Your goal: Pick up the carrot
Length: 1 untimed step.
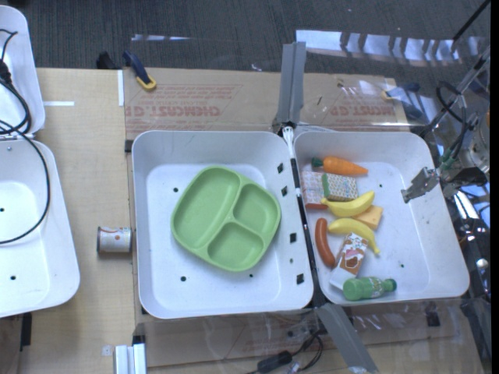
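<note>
1. The tool (421,184) sits at the right side of the right bin (437,279), low near the floor of it. It's small and a bit blurry here, so I honestly can't tell whether it's spread apart or pinched together. Nothing visibly between its tips.

2. The carrot (344,165) is well off to the tool's left and a little further back, lying on its side near the bin's back wall, green top pointing away from the tool.

3. Main risk imo: the carrot is touching or nearly touching the wafer-looking block (341,186) right in front of it, so a sloppy descent could clip that instead, or grab both.

4. It's round and tapered, so a pinch off-centre could just roll it or squirt it toward the back wall.

5. The back wall is near, so 1 finger could land on the rim if the approach drifts too far.

6. Counts in the right bin: 1 carrot, 2 bananas (350,204), 1 sausage (323,241), 1 green bottle (368,287), 1 small carton (352,254), 1 orange cheese-like wedge (371,216), 1 wafer block.

7. Left bin (148,232): 1 green divided plate (226,218) with 3 compartments.

8. On the counter (86,115) far to the tool's left: 1 small can (115,240) lying on its side, and 2 white bins total.
</note>
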Available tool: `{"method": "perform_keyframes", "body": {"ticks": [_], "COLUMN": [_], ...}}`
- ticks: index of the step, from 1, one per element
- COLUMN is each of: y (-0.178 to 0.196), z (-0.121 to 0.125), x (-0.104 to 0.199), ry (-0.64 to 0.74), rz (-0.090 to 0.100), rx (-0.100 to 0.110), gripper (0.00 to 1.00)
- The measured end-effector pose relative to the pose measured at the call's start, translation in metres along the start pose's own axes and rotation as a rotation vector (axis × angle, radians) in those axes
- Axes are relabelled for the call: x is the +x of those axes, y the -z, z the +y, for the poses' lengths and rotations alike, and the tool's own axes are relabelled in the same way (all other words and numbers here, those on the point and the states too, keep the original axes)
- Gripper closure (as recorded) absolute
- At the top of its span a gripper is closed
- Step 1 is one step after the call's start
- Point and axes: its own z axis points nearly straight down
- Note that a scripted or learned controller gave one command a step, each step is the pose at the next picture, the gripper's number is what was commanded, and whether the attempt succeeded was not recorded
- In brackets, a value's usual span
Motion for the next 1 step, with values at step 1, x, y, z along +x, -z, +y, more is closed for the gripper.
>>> {"method": "perform_keyframes", "body": {"ticks": [1], "y": [-0.0468], "z": [0.0607], "x": [-0.0025], "ry": [0.163], "rz": [0.0], "rx": [0.001], "gripper": [0.0]}}
